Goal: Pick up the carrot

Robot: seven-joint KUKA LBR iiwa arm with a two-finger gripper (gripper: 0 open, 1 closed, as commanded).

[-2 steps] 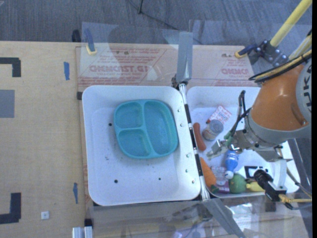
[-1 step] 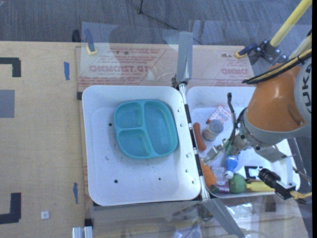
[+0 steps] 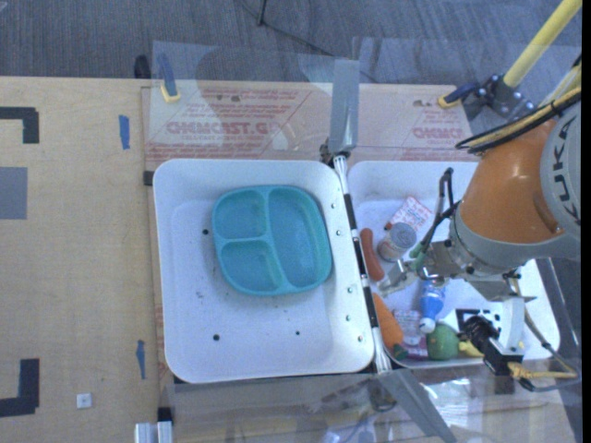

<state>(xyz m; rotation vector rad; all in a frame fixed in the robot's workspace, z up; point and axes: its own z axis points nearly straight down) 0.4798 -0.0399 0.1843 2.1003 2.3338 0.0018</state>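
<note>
The carrot [image 3: 387, 320] is a short orange piece lying along the left wall of the right bin [image 3: 369, 185], near its front corner. My gripper [image 3: 412, 268] hangs low over the middle of that bin, a little behind and to the right of the carrot and apart from it. Beneath and beside the gripper lies a blue bottle [image 3: 431, 300]. The grey arm with its orange band [image 3: 503, 197] reaches in from the right and hides the bin's right half.
A teal divided plate [image 3: 271, 239] lies in the left bin [image 3: 185, 340]. In the right bin are a reddish sausage [image 3: 370, 253], a small can [image 3: 399, 237], a red-and-white packet [image 3: 412, 214] and a green item [image 3: 443, 341] next to the carrot.
</note>
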